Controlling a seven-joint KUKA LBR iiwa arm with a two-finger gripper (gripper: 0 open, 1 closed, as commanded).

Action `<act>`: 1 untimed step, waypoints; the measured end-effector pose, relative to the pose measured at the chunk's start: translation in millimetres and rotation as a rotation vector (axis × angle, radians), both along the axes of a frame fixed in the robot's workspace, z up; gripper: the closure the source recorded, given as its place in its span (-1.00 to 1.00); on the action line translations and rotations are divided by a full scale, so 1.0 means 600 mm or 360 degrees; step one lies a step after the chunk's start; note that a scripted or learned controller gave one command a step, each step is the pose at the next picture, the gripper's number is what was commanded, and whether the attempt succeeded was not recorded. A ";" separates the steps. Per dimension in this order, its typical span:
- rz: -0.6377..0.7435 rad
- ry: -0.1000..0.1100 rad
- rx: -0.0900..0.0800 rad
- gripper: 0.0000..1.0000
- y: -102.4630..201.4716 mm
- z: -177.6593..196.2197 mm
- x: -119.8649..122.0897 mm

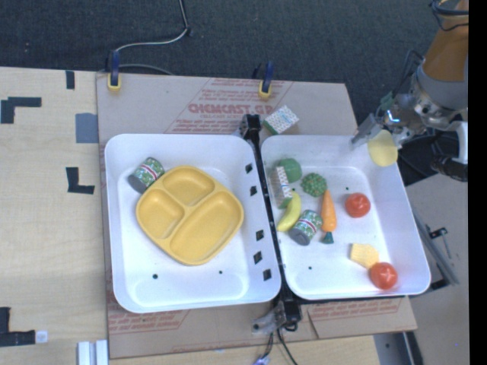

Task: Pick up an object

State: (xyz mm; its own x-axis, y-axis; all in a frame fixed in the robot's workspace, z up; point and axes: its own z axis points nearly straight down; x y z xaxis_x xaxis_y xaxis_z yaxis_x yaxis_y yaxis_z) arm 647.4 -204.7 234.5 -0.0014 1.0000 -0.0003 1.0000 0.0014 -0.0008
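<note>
Cardboard [221, 109] under bins [183, 295] reads "CHEMCAST" in red

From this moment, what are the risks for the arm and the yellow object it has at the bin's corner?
The round pale yellow toy hangs at the gripper over the right white bin's far right rim; a slip could drop it outside. How firmly it is held is unclear. If it falls inward, it may roll toward the round red tomato.

**Light and picture quality**

Even, bright overhead light. I see soft, short shadows under the yellow plate [190, 214] and toys. White bins [122, 226] run near overexposed, mild glare. Dark carpet [304, 21] is grainy. My arm [445, 59] looks slightly blurred.
</note>
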 end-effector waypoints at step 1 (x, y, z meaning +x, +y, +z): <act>0.0002 0.0000 0.0001 -1.00 0.106 -0.239 0.035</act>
